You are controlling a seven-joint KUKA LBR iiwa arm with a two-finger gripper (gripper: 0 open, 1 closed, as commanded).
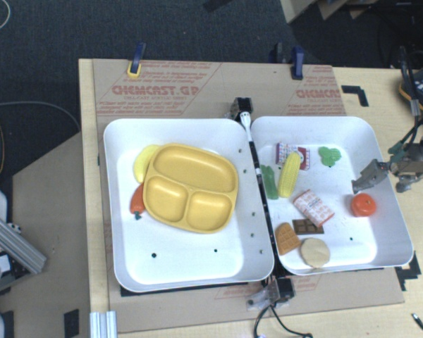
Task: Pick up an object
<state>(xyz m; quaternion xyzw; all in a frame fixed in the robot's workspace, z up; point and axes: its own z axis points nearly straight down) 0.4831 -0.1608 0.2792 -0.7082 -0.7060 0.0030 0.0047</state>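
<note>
My gripper (378,174) reaches in from the right and hovers over the right edge of the right bin (352,131). Just below and slightly left of it lies a red-orange tomato (364,205). Other items in this bin are a yellow corn cob (290,174), a green pod (269,182), a green broccoli piece (329,155), a red-and-white packet (314,206), a small wrapper (290,152), a brown chocolate piece (307,226), a tan cookie (286,237) and a round bread piece (314,252). Nothing shows in the gripper.
The left bin (169,266) holds a yellow divided tray (190,187), with a yellow item (144,160) and an orange-red item (137,201) peeking out at its left. A black divider rail (256,182) runs between the bins. Clamps (135,62) sit at the bench's back edge.
</note>
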